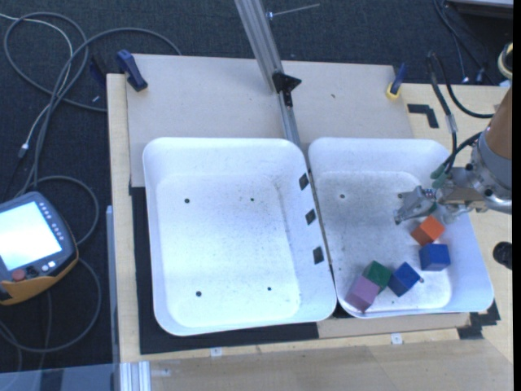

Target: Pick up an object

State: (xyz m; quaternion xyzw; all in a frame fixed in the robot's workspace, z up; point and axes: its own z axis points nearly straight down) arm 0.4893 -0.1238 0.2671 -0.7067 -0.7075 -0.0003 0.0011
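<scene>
Orange is the colour I am watching: the orange block [427, 230] lies in the right bin [370, 155], toward its far right wall, and I take it as my landmark. Just above and to the left of the orange block sits the gripper [409, 206], its metal fingers reaching leftward over the bin floor. I see nothing between those fingers, so I judge the grasp not yet made. How wide they stand I cannot tell from this slanted view; the tips blur into one grey shape.

Just below the orange block, and a little right, lies a blue block [435, 257]. Further down and left of it sits a second blue block [404, 279], touching or nearly touching a green block [377, 272]. A purple block [363, 292] lies lowest, beside the green one, near the bin's front rim.

All five blocks rest on the bin floor, so by my reading nothing has been lifted. What remains is the whole pick: settle over one block, close, raise. The orange block is nearest the gripper.
</scene>
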